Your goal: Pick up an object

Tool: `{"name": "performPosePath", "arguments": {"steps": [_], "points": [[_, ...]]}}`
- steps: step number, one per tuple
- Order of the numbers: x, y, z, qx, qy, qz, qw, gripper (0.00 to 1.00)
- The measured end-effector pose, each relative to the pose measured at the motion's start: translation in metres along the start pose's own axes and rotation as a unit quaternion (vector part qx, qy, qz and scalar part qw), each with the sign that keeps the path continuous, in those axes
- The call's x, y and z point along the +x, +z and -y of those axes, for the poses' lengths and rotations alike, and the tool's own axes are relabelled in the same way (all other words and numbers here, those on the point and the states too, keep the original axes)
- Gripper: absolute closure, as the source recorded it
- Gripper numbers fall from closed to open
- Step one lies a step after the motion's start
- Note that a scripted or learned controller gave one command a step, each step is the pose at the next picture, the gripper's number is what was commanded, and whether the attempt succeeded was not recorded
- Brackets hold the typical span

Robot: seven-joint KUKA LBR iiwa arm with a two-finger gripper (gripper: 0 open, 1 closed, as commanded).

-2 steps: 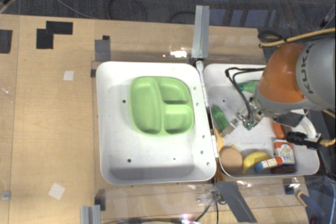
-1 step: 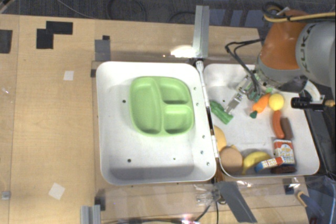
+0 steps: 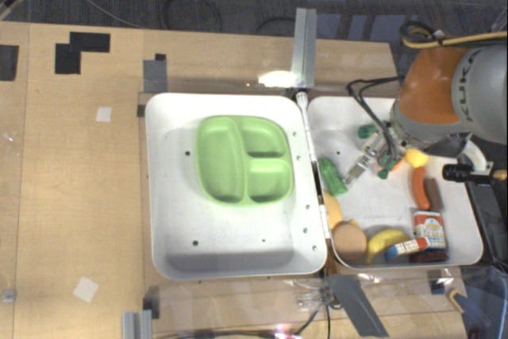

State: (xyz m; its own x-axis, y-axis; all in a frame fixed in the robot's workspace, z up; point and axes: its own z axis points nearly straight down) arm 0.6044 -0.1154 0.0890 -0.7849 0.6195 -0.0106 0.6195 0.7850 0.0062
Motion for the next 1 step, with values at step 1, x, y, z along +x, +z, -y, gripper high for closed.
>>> {"name": "performPosePath", "arguments": {"steps": [1], "points": [[0.0027,-0.0344,0.0611,0.002,0.107,-0.001,0.9942,0.0]]}}
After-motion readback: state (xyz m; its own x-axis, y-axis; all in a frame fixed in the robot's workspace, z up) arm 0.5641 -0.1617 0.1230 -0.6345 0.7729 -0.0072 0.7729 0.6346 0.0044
